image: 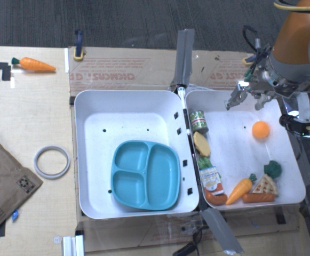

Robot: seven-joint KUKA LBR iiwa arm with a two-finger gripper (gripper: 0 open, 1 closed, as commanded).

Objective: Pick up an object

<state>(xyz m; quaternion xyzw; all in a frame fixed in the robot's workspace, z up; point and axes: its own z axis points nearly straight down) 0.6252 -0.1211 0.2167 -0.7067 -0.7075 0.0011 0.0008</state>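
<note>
Carrot (pixel 239 191) overlaps a half-hidden red toy (pixel 214 198).

Counting what lies in front of me: two bins and eleven loose things.

I see two white bins (pixel 85 159) (pixel 291 159); one blue divided plate (pixel 145 175) in the left. In the right: one green can (pixel 198 120), one orange ball (pixel 260 130), one carrot (pixel 239 190), one broccoli piece (pixel 272 169), one sandwich wedge (pixel 264 185), one small packet (pixel 210 178), one pale oblong piece (pixel 201 143). On my worktop: one more carrot (pixel 34 64), one tape ring (pixel 52 161), one cardboard box (pixel 2 180).
</note>
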